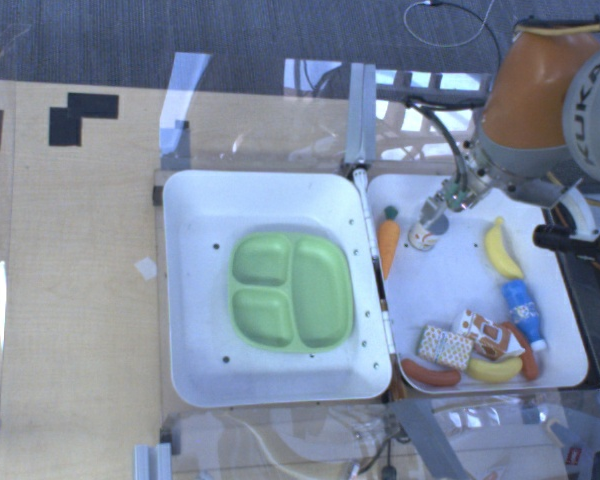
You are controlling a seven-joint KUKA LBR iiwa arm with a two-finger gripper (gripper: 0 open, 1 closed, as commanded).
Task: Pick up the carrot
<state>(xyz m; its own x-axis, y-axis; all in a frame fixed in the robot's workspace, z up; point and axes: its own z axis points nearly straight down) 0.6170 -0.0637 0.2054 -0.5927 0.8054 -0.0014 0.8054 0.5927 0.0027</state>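
Observation:
The carrot (387, 247) is orange with a small green top. It lies lengthwise against the left wall of the right bin (460, 283), its green end pointing to the far side. My gripper (426, 230) hangs over the same bin just to the right of the carrot's upper end, a short gap away from it. Nothing shows in the gripper. The grey arm with its orange band comes in from the upper right.
A green divided plate (291, 290) lies in the left bin (195, 268). The right bin also holds a yellow banana (501, 250), a blue bottle (523, 312), two small patterned boxes (446, 346), a sausage (431, 373) and a second banana (494, 370) along its near edge.

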